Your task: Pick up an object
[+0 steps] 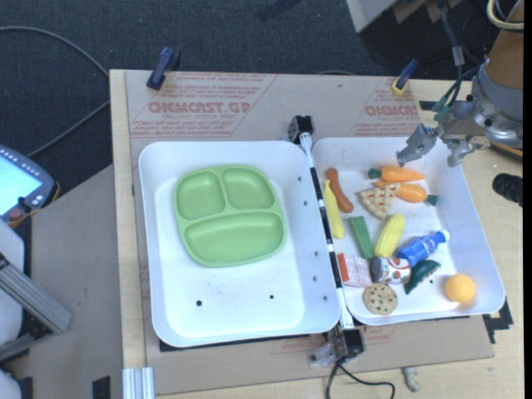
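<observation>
Gripper up at the far right corner of the right bin, fingers apart, nothing between them. It sits above and clear of the toys. Nearest targets are two carrots, just below it; corn, a blue bottle, a cookie lie farther off. Green tray sits in the left bin. Pick not yet made; descent, grasp and lift all remain, by my read.

Bright, even overhead light, slightly washed out. White bins glare mildly, losing rim detail. Shadows soft and short, a faint one under the green tray. Overall soft focus, low resolution; small toy food items look smeared. Dark floor at the top underexposed. Slight edge distortion.
</observation>
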Robot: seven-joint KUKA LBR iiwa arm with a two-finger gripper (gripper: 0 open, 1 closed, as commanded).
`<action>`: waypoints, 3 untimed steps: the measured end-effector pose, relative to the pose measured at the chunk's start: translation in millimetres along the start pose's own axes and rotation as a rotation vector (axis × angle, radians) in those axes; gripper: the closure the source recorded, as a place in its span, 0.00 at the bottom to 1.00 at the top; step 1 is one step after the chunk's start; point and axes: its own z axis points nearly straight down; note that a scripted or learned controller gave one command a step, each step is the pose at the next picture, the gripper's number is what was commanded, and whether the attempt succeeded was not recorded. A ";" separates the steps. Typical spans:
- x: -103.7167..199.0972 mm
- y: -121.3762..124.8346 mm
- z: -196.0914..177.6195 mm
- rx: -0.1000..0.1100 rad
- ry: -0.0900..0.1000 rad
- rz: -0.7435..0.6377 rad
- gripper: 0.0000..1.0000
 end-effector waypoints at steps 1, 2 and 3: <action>-3.9 -1.9 126.7 0.003 0.000 0.001 0.00; -4.6 69.5 187.7 0.013 -0.002 0.004 0.00; -43.5 70.9 194.1 0.022 0.011 0.001 0.00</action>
